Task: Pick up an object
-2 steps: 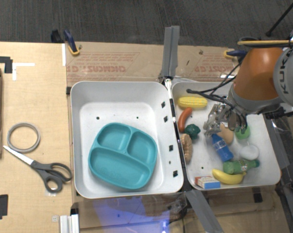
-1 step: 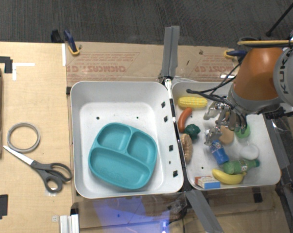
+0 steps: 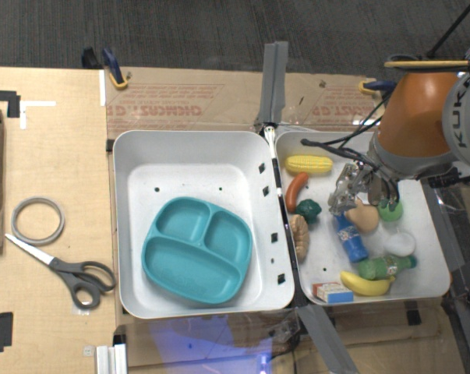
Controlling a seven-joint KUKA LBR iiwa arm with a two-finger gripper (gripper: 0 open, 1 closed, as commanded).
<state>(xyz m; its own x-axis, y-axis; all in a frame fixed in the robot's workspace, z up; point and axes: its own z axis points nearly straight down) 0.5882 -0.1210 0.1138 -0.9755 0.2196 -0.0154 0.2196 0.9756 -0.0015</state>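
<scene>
My gripper (image 3: 348,197) hangs low over the middle of the right bin (image 3: 433,283), its metal tip just above a blue bottle (image 3: 351,242) and beside a tan, egg-like object (image 3: 365,218). Around it lie a yellow corn cob (image 3: 309,164), a red sausage (image 3: 295,189), a dark green broccoli-like piece (image 3: 309,209), a brown bread-like piece (image 3: 300,238), a light green object (image 3: 391,209), a white object (image 3: 399,245), a green bottle (image 3: 383,267), a banana (image 3: 365,284) and a small box (image 3: 333,292). Nothing is seen lifted.
The left bin (image 3: 133,162) holds a teal divided plate (image 3: 197,248). On the bench to the left lie scissors (image 3: 67,269) and a tape roll (image 3: 37,219). The arm's orange band (image 3: 418,115) stands over the right bin's far right corner.
</scene>
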